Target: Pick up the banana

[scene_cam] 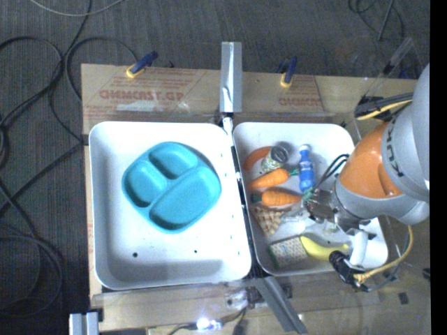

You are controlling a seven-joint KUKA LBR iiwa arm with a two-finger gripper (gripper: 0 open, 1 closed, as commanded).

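Note:
The yellow banana (321, 246) lies at the near edge of the right bin (342, 132), its right end close to a white part of the arm. My gripper (320, 202) hangs over the middle of that bin, above and just behind the banana, next to the carrots. The grey and orange arm hides much of the bin's right side. Nothing shows in the gripper's grasp.
Two orange carrots (274, 187), a metal can (281, 152) and a blue bottle (305, 167) crowd the right bin's back left. A grey ridged piece (286, 250) lies left of the banana. The left bin (105, 257) holds a blue divided plate (172, 185).

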